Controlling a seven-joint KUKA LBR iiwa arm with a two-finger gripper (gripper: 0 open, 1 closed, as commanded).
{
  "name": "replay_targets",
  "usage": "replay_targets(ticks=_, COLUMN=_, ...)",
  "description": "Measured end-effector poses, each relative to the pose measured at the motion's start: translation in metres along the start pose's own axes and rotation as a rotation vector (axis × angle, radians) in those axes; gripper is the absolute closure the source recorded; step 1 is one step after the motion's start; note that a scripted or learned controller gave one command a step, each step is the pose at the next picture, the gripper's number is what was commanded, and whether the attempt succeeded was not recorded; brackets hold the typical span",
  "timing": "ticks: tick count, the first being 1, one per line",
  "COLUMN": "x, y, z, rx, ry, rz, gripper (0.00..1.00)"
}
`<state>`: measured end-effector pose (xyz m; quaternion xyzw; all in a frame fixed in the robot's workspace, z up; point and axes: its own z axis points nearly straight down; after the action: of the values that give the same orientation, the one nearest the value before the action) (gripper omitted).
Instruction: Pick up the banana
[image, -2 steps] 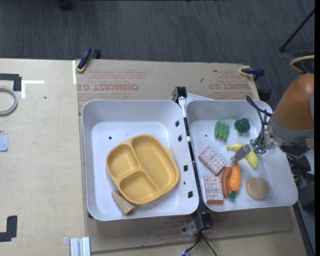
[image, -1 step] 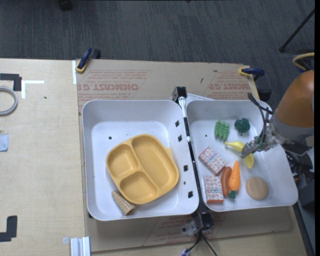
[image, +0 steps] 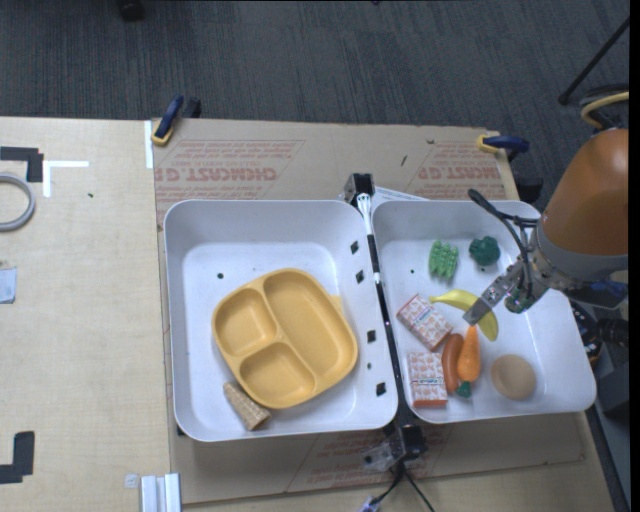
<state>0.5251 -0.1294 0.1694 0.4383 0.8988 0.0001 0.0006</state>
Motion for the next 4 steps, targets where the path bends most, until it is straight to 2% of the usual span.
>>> replay_targets(ticks=1, x=-0.031, y=0.033, z=0.077, rx=-0.001, ry=-0.001, rz=-0.176, gripper=1.0)
replay_targets(ticks=2, x=0.025, y=0.019, z=0.077, rx=-0.001, ry=-0.001, rz=-0.498, gripper=1.0)
replay_targets(ticks=3, x=0.025, y=0.019, z=0.077, rx=-0.001, ry=-0.001, rz=-0.499, gripper=0.0)
replay_targets(ticks=4, x=0.072, y=0.071, z=-0.023, rx=-0.001, ry=-0.002, rz=-0.426, gripper=0.0)
